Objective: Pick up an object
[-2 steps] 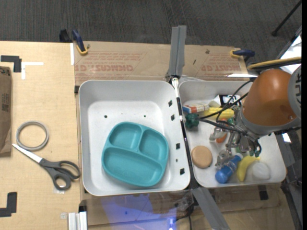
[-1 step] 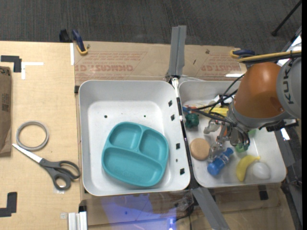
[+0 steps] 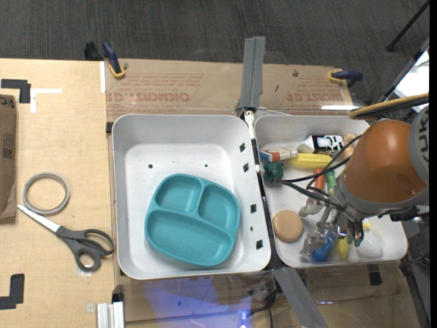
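Blue and yellow small objects (image 3: 328, 246) heaped at the near edge of the right bin (image 3: 389, 251), right beneath the gripper (image 3: 328, 229); probably light, hard plastic toys, likely slick and prone to squirt sideways under a pinch. Cannot tell how far the gripper is spread, nor whether anything sits in it. Tan round piece (image 3: 287, 225) just beside, apart from the heap, looks smooth, possibly soft; best taken across its widest middle. Yellow banana-shaped toy (image 3: 308, 160) further back, near the dividing wall; best gripped across its narrow body. Teal divided plate (image 3: 193, 219) alone in the left bin (image 3: 130, 183), stiff, too broad except by its rim
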`<state>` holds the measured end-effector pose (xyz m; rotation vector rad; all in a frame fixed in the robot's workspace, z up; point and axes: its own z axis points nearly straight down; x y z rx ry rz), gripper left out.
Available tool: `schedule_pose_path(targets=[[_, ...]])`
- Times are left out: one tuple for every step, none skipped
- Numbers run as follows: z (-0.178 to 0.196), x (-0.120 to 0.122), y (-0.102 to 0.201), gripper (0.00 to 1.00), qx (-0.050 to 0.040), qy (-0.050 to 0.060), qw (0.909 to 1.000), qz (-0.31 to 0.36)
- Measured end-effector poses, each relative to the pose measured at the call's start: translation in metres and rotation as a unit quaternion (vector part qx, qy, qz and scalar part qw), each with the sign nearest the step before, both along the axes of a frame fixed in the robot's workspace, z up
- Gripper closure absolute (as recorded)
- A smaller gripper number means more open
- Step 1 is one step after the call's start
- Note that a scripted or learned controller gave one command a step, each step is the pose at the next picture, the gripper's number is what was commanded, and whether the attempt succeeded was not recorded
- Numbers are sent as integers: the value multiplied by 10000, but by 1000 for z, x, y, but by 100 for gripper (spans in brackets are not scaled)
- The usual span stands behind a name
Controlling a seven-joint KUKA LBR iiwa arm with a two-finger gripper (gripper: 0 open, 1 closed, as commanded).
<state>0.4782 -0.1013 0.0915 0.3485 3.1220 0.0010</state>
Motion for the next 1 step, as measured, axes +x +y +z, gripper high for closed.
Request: schedule_pose_path(targets=[[2, 139, -8, 0, -9, -27, 9988, 489]])
